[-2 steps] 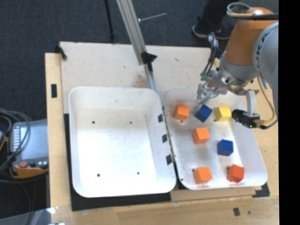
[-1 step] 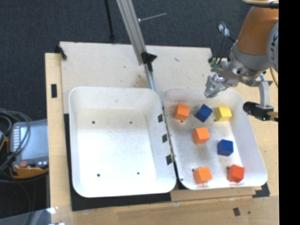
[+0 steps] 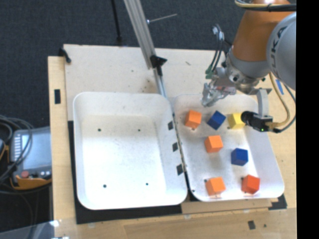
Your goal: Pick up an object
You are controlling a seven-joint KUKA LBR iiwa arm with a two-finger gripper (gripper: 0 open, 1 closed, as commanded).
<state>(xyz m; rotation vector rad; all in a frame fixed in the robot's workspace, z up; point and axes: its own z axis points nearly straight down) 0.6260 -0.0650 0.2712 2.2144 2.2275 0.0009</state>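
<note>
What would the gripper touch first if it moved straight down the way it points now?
Probably the bare floor of the right bin, near its far edge. The gripper points between the orange cube and blue cube, though depth is unclear.

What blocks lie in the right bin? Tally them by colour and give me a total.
Orange cube blocks: 4
Blue cube blocks: 2
Yellow cube block: 1
Total: 7, all in the right shallow white bin.
</note>
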